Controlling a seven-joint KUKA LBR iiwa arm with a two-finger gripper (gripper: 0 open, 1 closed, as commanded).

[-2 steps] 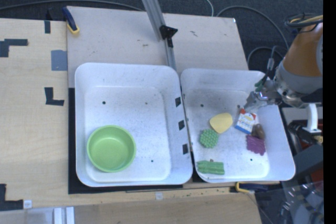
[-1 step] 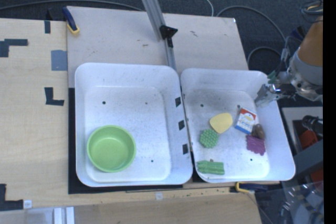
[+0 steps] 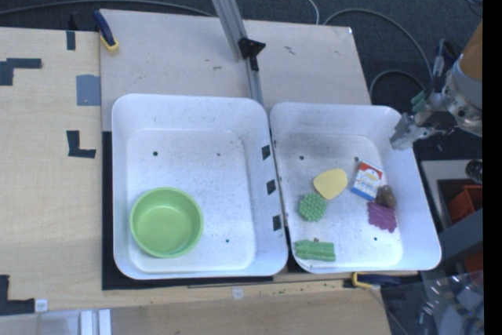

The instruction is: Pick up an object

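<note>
The right bin [image 3: 337, 118] holds a yellow heart-shaped piece [image 3: 330, 183], a round green knobbly piece [image 3: 312, 207], a long green piece [image 3: 314, 250], a purple piece [image 3: 383, 216], a small white, blue and red box [image 3: 366, 180] and a small brown item [image 3: 386, 194] beside it. A green bowl [image 3: 166, 222] sits in the left bin [image 3: 188, 110], at its near left. My gripper [image 3: 409, 129] hangs at the right bin's far right rim, away from every object, with nothing seen between its fingers.
A slanted metal pole [image 3: 227, 0] crosses the bench behind the bins and ends at a black clamp [image 3: 251, 49]. Cables [image 3: 369, 20] loop on the dark floor behind. A blue and yellow tool [image 3: 105, 30] lies at the far left of the bench.
</note>
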